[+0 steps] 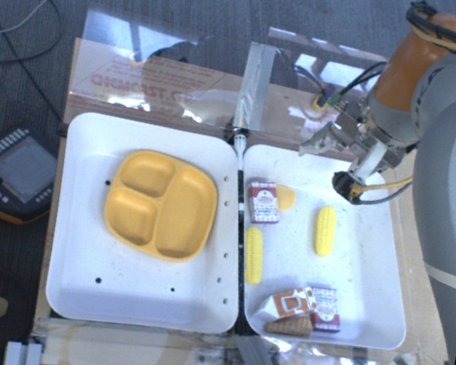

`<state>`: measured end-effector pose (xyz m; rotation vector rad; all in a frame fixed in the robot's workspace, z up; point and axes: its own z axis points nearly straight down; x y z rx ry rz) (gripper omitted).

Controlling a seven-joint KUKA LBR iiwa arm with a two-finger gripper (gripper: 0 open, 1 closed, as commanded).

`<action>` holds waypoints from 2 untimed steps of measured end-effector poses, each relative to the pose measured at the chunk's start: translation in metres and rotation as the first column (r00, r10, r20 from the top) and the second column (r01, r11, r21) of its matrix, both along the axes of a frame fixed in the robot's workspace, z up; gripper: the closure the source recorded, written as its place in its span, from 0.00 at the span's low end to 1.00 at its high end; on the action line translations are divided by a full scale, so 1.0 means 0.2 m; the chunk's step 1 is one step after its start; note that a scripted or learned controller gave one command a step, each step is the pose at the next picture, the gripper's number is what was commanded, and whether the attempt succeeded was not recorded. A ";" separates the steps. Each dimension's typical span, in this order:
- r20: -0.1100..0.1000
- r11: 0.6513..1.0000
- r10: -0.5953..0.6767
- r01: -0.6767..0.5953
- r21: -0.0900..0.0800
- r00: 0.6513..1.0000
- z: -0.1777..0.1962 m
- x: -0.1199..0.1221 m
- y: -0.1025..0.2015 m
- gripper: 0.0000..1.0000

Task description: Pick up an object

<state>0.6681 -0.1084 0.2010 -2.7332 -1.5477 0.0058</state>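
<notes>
The right bin (386,275) holds several small things. A red carton (263,202) lies at its left wall with an orange piece (284,199) beside it. One yellow corn cob (324,229) lies mid-bin and another (254,255) along the left wall. At the front sit a red-and-white carton (325,308), an orange-brown carton (291,303) and a brown cone (288,324). My gripper (318,142) hangs over the bin's far rim, above and apart from all of them, with nothing visibly in it.
The left bin (71,281) carries a yellow divided plate (161,204). A metal divider post (254,86) and clear plastic sheeting stand behind the bins. A teach pendant (7,173) lies on the floor to the left.
</notes>
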 end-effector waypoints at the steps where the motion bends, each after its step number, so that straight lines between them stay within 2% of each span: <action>1: 0.004 0.979 0.203 -0.203 0.002 0.979 -0.55 -0.41 -0.20 0.00; 2: 0.003 0.979 0.204 -0.204 0.004 0.979 -0.50 -0.41 -0.20 1.00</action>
